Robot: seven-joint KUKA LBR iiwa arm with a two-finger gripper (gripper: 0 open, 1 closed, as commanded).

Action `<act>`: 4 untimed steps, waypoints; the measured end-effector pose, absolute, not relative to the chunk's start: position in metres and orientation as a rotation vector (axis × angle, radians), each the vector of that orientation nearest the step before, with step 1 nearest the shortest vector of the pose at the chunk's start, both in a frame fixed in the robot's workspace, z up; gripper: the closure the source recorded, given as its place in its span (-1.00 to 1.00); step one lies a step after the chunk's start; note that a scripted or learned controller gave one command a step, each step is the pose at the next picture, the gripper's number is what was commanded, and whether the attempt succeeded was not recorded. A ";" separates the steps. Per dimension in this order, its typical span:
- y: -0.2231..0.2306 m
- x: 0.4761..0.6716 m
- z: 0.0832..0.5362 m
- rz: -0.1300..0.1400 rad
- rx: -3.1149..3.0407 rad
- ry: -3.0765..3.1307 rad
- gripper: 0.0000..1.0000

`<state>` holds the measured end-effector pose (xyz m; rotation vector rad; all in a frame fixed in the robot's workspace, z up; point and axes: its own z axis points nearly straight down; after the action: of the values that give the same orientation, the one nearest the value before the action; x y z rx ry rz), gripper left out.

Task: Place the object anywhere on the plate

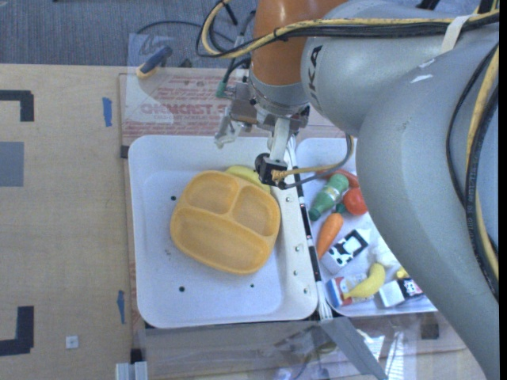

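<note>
— What do we have closest to us?
— At the near end of the right-hand white bin (379,258), we see a small yellow toy banana (368,282). It touches a white-and-red carton (336,293) on one side, and a white block (390,294) sits just beside it on the other. A little farther in we find a black-and-white patterned card (348,248). Past that, an orange toy carrot (329,233) lies tilted near the bin's left wall.

— And beyond the carrot?
— A green bottle-shaped toy (329,196) and a round red toy tomato (356,202) lie close together at the edge of the grey arm (412,133).

— What do we see in the left-hand white bin (150,291)?
— An orange-yellow plastic plate with three compartments (226,222) lies flat near the middle, turned at an angle to the bin's walls.

— Where is the thing to be placed?
— We see a pale yellow-green oblong object (242,172) on the bin floor against the plate's far rim. It is off the plate, and that rim hides its near side.

— And the gripper (238,131)?
— We see it hanging just beyond the object, over the far part of the left bin. We cannot tell whether the pincer is spread or pressed together.

— What lies farthest from us?
— A clear plastic sheet with red lettering (182,105) rests on the pale wooden bench (63,212) past the bins. A strip of blue tape (107,111) is stuck just beside it.
</note>
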<state>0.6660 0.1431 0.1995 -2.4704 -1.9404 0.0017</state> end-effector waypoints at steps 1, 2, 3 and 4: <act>0.142 0.666 0.209 0.002 -2.471 -1.940 1.00; 0.220 0.666 0.206 0.000 -2.144 -2.296 1.00; 0.177 0.666 0.245 0.000 -2.304 -2.137 1.00; 0.225 0.666 0.224 -0.001 -1.996 -2.427 1.00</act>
<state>0.6658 0.2254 0.2241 -1.9956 -2.4270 -0.0009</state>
